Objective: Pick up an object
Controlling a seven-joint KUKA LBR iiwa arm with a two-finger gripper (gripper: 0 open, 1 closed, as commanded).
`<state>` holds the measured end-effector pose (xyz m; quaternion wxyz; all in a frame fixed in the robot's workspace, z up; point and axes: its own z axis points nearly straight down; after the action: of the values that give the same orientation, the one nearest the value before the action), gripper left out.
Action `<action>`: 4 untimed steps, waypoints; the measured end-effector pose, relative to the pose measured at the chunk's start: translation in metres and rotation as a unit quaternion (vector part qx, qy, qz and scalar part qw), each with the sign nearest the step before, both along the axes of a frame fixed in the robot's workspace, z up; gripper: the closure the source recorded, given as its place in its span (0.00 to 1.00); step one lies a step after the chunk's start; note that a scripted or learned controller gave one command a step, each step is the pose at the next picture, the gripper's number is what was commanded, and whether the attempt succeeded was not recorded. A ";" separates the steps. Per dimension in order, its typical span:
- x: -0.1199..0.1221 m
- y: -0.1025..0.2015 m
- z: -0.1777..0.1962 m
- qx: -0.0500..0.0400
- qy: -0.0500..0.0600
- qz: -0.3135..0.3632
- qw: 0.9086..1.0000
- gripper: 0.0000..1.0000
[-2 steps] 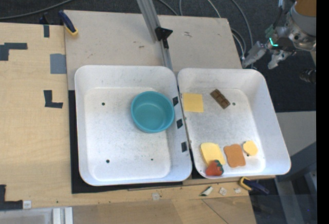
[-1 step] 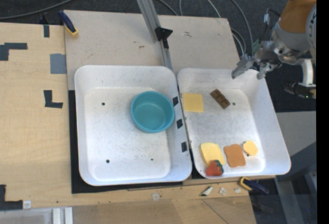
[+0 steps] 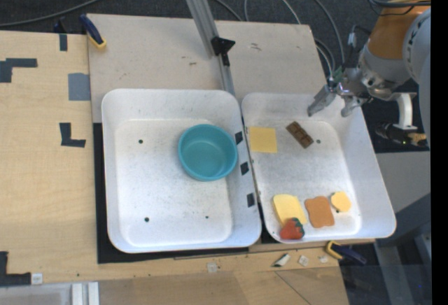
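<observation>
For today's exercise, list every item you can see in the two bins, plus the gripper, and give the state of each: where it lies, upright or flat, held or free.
Blue bowl: upright, alone in left bin.
Yellow square: flat, right bin, free.
Brown bar: flat, free.
Pale yellow piece: flat, near front edge.
Strawberry: touching the pale yellow piece.
Orange slice: flat, free.
Small yellow round: free.
Gripper: open, holding nothing, above right bin's far corner.

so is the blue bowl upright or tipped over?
Upright. The blue bowl sits in the left bin with its round opening facing up; its inside floor shows and nothing is in it.
</observation>
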<state>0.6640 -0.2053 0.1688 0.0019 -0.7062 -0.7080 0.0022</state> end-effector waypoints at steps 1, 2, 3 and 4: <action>-0.010 0.003 -0.049 0.000 0.000 0.000 1.000 0.00; -0.008 0.003 -0.035 -0.001 -0.002 0.001 1.000 1.00; -0.002 -0.001 0.028 -0.001 -0.006 0.000 1.000 1.00; -0.005 0.001 0.091 -0.001 -0.006 -0.001 1.000 1.00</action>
<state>0.6586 -0.2047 0.2596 -0.0028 -0.7066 -0.7076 -0.0014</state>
